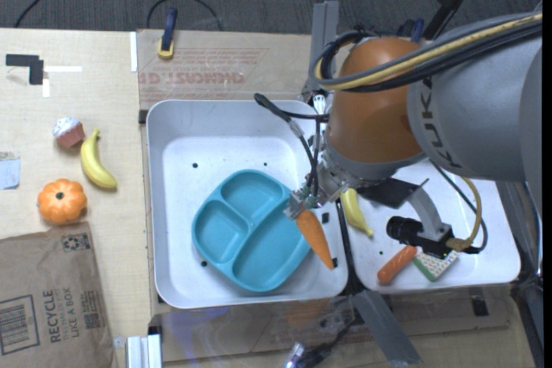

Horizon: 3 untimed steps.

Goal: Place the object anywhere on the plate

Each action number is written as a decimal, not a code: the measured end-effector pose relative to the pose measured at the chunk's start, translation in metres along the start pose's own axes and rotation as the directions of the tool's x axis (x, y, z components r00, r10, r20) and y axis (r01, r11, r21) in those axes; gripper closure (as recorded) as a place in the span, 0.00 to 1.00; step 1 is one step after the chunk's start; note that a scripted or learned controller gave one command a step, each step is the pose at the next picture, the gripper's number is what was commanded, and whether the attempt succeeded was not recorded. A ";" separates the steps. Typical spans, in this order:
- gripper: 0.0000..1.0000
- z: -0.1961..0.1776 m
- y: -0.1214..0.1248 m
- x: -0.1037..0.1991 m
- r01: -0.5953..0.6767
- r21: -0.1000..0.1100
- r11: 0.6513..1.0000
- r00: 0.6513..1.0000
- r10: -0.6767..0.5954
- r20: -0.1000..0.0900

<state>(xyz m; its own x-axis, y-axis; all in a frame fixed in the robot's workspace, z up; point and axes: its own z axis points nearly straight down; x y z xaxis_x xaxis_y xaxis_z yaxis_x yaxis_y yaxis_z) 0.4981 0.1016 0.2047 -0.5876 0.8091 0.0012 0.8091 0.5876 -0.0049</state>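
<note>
Camera view, one frame.

Layout: the blue plate [231,230], three compartments, lies in the left bin [172,177], toward that bin's near edge and right of its middle. All three compartments are bare.

Task thing: the carrot [316,241]. It sits at the plate's right rim, close to the left bin's right wall. The leafy end points up and left and the tip points to the bin's near right corner. Its upper part overlaps the plate's rim and its tip is past the rim, over the bin floor.

Gripper [306,198]: directly above the carrot's leafy end and touching it, or very nearly. The wrist blocks the view, so I cannot tell whether it is apart or clamped on the carrot. I also cannot tell whether the carrot hangs or rests.

Progress (judgement): reach and approach look done, and the carrot is at the plate's edge. Placement is not confirmed. What is left is to shift the carrot left so its full length sits over a compartment, let it go, and withdraw. Risk: if let go here, it may roll off the rim onto the bin floor.

Right bin [496,250]: a banana [356,215] by its left wall, and a red sausage [395,265] near its near edge.

Writing:
- The paper bag [43,297] on the bench's near left corner reads "RECYCLE", with "LIKE A" beneath it and a barcode.
- The cardboard sheet [226,65] behind the left bin has red print, inverted and not legible.
- The arm [483,99] shows white letters "KU", with the rest cut off.
</note>
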 end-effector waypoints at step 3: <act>0.00 -0.040 0.048 0.101 0.191 0.000 0.982 0.982 -0.191 0.002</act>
<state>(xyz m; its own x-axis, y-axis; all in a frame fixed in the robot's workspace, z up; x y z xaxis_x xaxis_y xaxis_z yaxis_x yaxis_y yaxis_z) 0.4782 0.2114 0.2443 -0.7317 0.6817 -0.0002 0.6817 0.7317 -0.0041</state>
